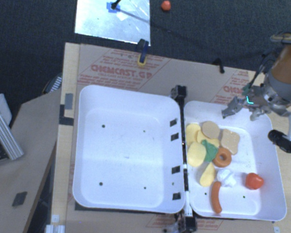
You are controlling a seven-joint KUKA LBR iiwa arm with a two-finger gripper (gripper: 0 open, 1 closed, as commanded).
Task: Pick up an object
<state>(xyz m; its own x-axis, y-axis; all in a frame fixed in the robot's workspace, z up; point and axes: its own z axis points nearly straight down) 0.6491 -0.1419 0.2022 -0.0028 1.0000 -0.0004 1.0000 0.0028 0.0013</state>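
While my gripper (244, 110) hangs spread and bare over the far rim of the right bin (266, 205), nothing is picked yet. Toy food lies heaped in that bin; the tomato (254, 181) sits apart near its right wall. Descent, closing and lifting remain.

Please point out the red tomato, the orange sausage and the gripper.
red tomato (254, 181), camera view, middle of its body.
orange sausage (216, 198), camera view, middle of its length.
gripper (244, 110), camera view, midway between its fingertips.
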